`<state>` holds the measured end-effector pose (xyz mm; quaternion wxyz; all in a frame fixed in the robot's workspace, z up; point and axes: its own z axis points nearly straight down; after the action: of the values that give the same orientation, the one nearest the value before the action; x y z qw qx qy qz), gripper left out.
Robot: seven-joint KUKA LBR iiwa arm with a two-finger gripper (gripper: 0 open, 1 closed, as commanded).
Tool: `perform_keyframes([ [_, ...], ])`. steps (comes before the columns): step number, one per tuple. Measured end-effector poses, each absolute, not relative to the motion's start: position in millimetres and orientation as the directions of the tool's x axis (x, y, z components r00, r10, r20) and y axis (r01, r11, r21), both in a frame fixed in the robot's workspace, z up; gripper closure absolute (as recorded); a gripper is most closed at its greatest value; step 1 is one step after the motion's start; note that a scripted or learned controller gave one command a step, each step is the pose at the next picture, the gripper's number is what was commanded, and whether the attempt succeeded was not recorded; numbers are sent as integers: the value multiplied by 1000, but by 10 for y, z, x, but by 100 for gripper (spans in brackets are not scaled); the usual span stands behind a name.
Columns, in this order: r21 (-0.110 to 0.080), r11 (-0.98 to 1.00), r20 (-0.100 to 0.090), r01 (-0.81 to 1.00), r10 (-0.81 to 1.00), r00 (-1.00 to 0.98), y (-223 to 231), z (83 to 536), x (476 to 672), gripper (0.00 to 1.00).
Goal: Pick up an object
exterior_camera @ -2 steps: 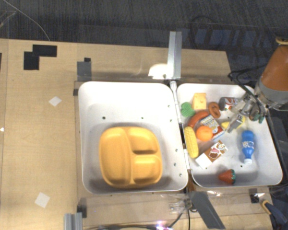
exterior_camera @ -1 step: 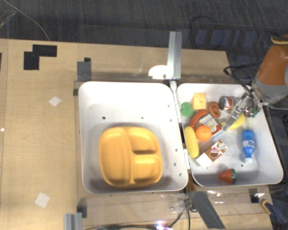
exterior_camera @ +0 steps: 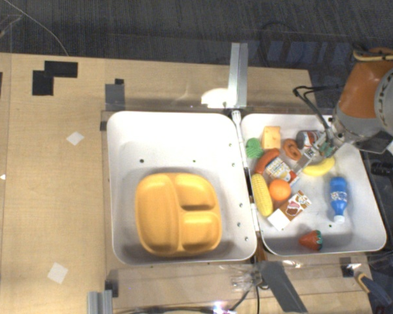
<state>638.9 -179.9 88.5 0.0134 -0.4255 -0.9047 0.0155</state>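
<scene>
The right bin (exterior_camera: 373,231) holds several toy foods. Among them are a yellow banana (exterior_camera: 319,168), a blue bottle (exterior_camera: 338,197), a corn cob (exterior_camera: 261,194), an orange (exterior_camera: 280,190), a cheese block (exterior_camera: 271,137), a donut (exterior_camera: 291,149), a small can (exterior_camera: 306,138) and a strawberry (exterior_camera: 311,240). My gripper (exterior_camera: 319,149) reaches in from the right and hangs low over the bin's back part, between the can and the banana. Whether it touches either of them is not visible.
The left bin (exterior_camera: 128,136) holds a yellow divided plate (exterior_camera: 178,212). A metal post (exterior_camera: 238,77) stands behind the seam between the bins. The arm's orange band (exterior_camera: 361,90) sits above the right bin's back right corner. Wooden benchtop extends to the left.
</scene>
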Motion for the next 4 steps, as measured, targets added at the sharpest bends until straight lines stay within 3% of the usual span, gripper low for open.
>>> perform_keyframes([
  [1,-33,535,40,844,845,-534,-2054,888,6471,0],
  [2,-32,534,37,845,845,-533,-2069,887,6471,0],
  [3,14,453,-14,892,892,-452,-2067,1948,6146,0],
  [4,3,300,-2,954,954,-300,-2050,1254,6054,0],
])
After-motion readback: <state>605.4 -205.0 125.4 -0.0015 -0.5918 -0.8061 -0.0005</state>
